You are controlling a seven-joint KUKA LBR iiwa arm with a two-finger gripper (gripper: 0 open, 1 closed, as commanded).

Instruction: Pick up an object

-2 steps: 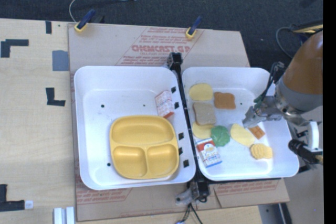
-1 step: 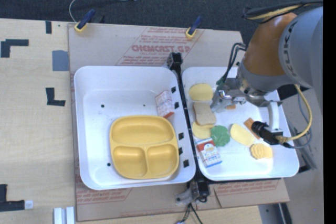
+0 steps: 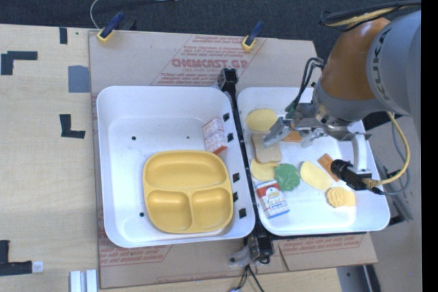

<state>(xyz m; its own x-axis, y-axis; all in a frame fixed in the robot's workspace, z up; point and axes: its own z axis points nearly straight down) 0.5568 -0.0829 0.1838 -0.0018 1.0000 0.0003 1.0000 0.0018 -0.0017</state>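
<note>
Above the small carton (image 3: 272, 200), the hand (image 3: 294, 135) hovers open, holding nothing, over the right bin (image 3: 373, 219).

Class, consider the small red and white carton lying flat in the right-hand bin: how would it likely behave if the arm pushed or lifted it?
The red and white carton lies flat on a broad face, so it should slide, not roll. Its small boxy shape suggests it is light and fairly stiff. The green item touches its upper edge and would probably shift too.
</note>
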